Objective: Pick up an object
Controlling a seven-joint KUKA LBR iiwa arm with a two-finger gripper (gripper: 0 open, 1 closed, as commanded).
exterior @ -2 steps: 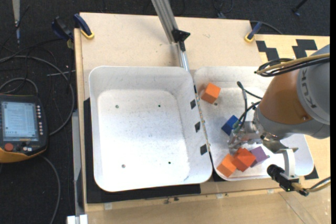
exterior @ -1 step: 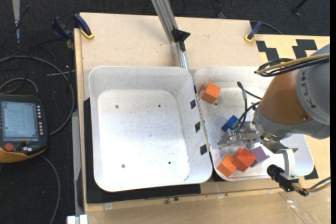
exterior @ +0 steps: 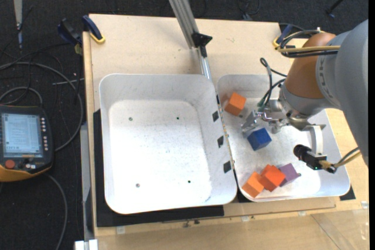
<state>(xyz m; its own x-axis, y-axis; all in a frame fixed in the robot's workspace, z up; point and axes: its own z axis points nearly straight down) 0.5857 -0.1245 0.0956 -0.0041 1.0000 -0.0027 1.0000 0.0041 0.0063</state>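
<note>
Pincer (exterior: 258, 123) hangs low in the right bin (exterior: 334, 143), seemingly touching the blue block (exterior: 259, 139), its opening hard to tell, with an orange block (exterior: 236, 103) just beyond.

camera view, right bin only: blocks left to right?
Orange block at the top → blue block under the gripper → purple block. The two orange blocks at the bin's front overlap the blue one's span, so they are left out of the order.
</note>
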